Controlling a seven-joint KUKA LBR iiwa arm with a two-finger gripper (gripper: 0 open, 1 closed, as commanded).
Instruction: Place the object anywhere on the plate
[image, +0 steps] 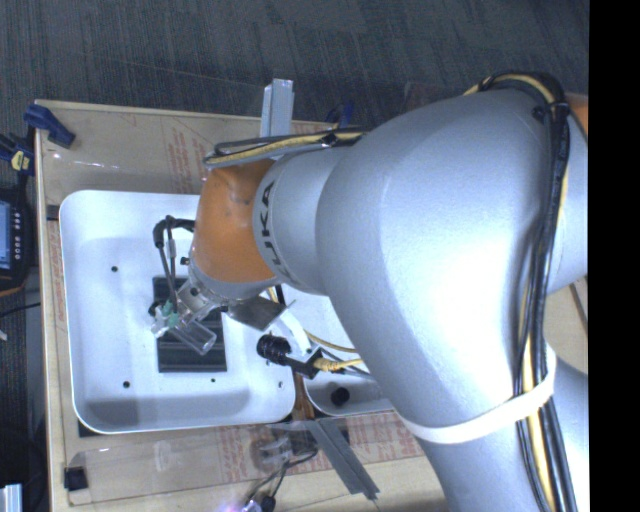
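While claw (185, 322) hangs over dark plate (192, 352), mid left bin (80, 300), grip state unreadable; release may miss.

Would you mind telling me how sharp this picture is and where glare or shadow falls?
Camera view: the arm looms close and soft-edged, with a broad sheen; the left bin is bright, shadowed along its lower wall; the gripper is small and slightly blurred.

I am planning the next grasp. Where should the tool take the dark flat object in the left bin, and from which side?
The dark flat object lies flat on the floor of the left bin, directly under the tool. It looks low and roughly rectangular, so probably come straight down from above and close across its narrower width, on its two long edges. Its upper part is hidden by the tool.
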